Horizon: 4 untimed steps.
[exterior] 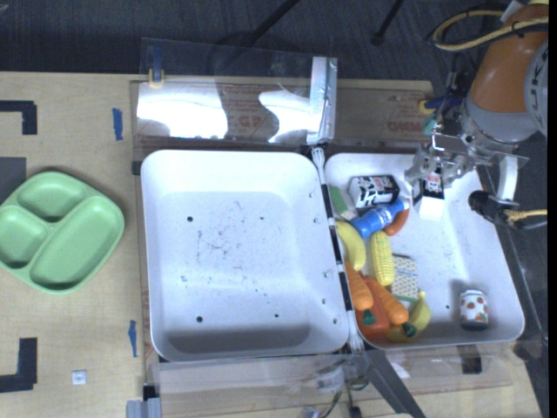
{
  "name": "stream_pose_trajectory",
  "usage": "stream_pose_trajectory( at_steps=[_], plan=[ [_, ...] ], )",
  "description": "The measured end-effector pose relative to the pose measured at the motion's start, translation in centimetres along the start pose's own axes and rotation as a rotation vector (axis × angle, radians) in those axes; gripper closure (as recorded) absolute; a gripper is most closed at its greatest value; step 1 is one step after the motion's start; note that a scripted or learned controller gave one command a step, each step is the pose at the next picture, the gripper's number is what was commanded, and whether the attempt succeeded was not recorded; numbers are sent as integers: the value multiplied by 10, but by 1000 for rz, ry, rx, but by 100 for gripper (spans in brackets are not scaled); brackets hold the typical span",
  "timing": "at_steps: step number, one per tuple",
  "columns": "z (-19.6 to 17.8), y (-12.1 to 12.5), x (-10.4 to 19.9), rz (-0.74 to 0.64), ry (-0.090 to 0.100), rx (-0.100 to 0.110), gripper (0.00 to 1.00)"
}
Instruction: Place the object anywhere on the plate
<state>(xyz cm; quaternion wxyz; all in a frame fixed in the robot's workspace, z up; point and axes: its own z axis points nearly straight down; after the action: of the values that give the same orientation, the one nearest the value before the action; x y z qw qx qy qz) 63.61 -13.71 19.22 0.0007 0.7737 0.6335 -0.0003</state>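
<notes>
The green divided plate (59,230) lies on the wooden bench at far left, outside the bins. My gripper (432,184) hangs over the back of the right bin (496,259), just right of a black-and-white carton (373,190) and a blue bottle (379,219). I see nothing held in it. Along the bin's left wall lies a pile of toy food: a banana (352,242), a corn cob (382,259), orange carrots (383,299) and another yellow piece (421,313). A small white can (473,307) stands alone at the bin's front right.
The left bin (235,251) sits between the plate and the right bin. A clear panel with a metal post (320,98) stands behind the bins. Cables (470,24) loop near the arm's orange band at upper right.
</notes>
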Motion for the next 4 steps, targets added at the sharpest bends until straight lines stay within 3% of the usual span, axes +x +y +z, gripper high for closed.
stream_pose_trajectory(
  at_steps=[1,2,3,4],
  plan=[
    [8,-91,41,-86,2,3,100],
    [6,-176,78,70,2,5,100],
    [8,-118,153,-34,1,1,100],
    [8,-187,131,-264,2,5,100]
  ],
)
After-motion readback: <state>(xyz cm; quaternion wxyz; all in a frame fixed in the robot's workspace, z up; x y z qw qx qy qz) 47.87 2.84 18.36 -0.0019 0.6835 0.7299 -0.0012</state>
